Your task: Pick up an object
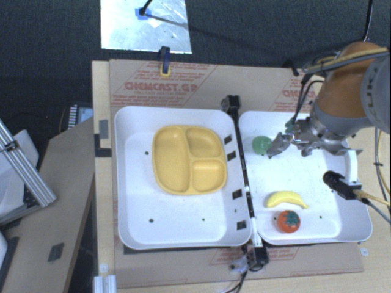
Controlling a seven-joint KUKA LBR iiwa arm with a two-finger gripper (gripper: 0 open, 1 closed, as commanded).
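Note:
In the right bin (pixel 342 224), a small green ball (pixel 261 144) lies near the upper left corner. A yellow banana (pixel 286 199) lies toward the front, with a red-orange tomato-like fruit (pixel 289 221) just below it. My gripper (pixel 291 147) hangs over the upper part of this bin, just right of the green ball. It is open, and I see nothing between its fingers. One fingertip (pixel 274 149) sits close beside the ball.
The left bin (pixel 131 212) holds a yellow divided plate (pixel 189 159). A black divider (pixel 239 163) runs between the bins. The grey arm with its orange band (pixel 345 93) covers the right bin's upper right. A black fitting (pixel 339 185) sits at that bin's right wall.

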